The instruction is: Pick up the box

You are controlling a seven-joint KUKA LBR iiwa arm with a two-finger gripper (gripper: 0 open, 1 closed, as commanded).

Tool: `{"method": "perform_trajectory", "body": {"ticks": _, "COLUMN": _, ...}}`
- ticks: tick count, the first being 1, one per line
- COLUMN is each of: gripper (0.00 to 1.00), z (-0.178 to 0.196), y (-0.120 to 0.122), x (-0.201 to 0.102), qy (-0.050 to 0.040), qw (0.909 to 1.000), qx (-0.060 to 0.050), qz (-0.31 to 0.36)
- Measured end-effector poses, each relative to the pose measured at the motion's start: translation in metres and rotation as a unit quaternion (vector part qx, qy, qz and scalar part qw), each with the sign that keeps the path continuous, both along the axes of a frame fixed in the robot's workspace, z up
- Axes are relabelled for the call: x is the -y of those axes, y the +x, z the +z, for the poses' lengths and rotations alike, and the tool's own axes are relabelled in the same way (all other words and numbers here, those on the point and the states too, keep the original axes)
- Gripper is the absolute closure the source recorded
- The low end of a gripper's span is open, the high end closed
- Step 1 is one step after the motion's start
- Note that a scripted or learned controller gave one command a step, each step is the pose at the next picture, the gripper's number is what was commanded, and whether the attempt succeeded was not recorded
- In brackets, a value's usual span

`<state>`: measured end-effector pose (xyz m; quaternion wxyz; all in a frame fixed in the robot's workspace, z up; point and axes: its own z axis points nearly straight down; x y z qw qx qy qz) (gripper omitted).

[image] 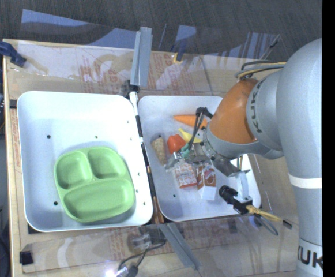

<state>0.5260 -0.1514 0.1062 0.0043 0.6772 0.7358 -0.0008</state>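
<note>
The gripper (185, 154) is down among the clutter in the right bin (155, 198), probably reaching for the box (186, 176) lying just below it; whether it has closed on anything I cannot tell. A green tray (94, 184) sits in the left bin (29, 154)

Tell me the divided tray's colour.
Light green tray, in the left bin, camera view.
</note>
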Motion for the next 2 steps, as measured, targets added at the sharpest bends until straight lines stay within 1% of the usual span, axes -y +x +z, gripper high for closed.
{"method": "perform_trajectory", "body": {"ticks": 1, "gripper": 1.00, "z": 0.0095, "y": 0.0002, "x": -0.0003, "qy": -0.0002, "qw": 1.0000, "qx": -0.001, "qz": 0.002}}
{"method": "perform_trajectory", "body": {"ticks": 2, "gripper": 0.00, "z": 0.0095, "y": 0.0002, "x": -0.0003, "qy": -0.0005, "qw": 1.0000, "qx": -0.001, "qz": 0.003}}
